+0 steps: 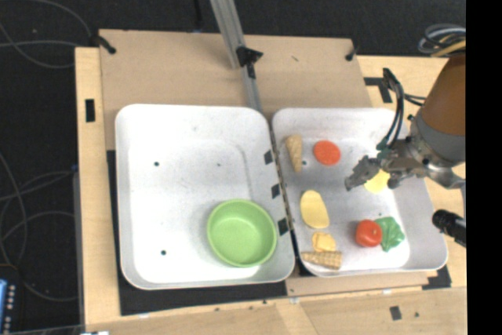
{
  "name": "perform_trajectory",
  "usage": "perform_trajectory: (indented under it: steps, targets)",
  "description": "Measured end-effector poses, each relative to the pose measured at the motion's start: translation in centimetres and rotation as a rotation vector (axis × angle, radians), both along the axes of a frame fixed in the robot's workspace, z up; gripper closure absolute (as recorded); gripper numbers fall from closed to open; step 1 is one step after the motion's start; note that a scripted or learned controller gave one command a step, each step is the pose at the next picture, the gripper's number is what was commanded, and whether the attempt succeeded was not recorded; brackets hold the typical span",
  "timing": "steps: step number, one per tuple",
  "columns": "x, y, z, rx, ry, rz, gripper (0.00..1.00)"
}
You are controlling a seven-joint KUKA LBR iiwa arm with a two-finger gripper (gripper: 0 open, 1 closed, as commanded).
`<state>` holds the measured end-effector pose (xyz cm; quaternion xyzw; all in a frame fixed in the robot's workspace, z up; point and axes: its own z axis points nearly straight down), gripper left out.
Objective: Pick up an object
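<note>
My gripper (373, 176) hangs over the right bin (345, 120), in its right half, reaching in from the right. Its fingers look spread, so it is open. A small yellow piece (379, 183) lies on the bin floor just below and between them, partly hidden by the gripper. To the left sit an orange-red ball (327, 153) and a tan cone-shaped piece (293, 152). Nearer the front lie a yellow oval (314, 209), a red tomato (367, 233) and a green leafy piece (391, 234).
A waffle-like piece (325, 260) and a small yellow block (322, 241) lie at the right bin's front left. The left bin (169, 145) holds a green bowl (241, 232) at its front right. A slanted metal pole (222, 4) stands behind the bins.
</note>
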<state>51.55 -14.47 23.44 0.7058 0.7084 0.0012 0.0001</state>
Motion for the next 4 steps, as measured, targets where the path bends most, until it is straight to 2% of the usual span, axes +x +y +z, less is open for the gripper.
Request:
perform_trajectory:
  steps: [1, 3, 4]
  targets:
    - [0.0, 0.0, 0.0, 0.000, -0.001, -0.002, 0.00]
    - [-0.4, 0.0, -8.5, -0.003, 0.005, -0.006, 0.00]
    - [-0.3, -0.2, -13.4, -0.004, -0.001, -0.007, 0.00]
